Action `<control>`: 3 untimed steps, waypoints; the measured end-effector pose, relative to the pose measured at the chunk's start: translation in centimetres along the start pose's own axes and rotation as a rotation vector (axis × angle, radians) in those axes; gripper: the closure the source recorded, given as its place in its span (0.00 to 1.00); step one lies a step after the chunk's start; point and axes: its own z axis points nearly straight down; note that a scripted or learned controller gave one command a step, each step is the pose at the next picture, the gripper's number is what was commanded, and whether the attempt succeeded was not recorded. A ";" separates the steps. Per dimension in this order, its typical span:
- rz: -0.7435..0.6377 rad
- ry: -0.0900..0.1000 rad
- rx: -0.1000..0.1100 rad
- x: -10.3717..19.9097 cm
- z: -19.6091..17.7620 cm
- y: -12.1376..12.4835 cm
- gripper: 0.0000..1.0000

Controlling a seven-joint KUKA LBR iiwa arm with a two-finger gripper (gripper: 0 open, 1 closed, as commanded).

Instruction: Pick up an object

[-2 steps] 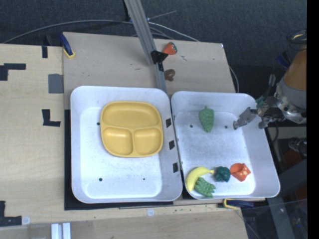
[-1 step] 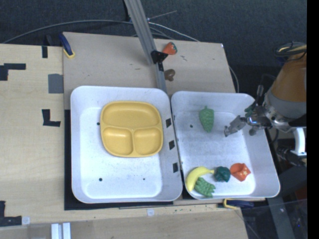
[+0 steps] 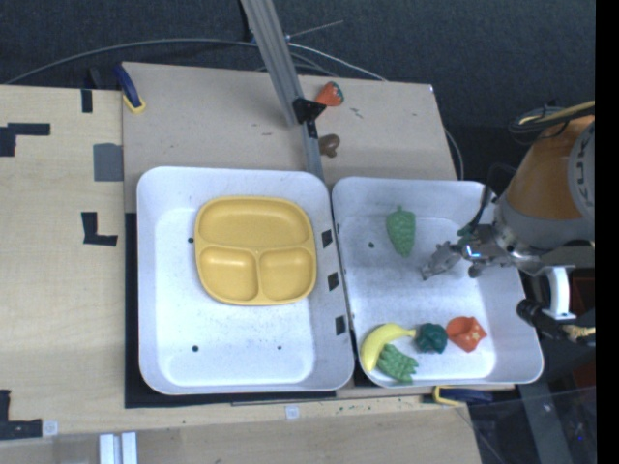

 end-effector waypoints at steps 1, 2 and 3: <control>-0.002 0.000 -0.003 0.0 -1.3 0.1 1.00; 0.000 -0.002 -0.009 0.1 -5.5 0.4 1.00; 0.000 -0.001 -0.008 0.2 -8.0 0.5 1.00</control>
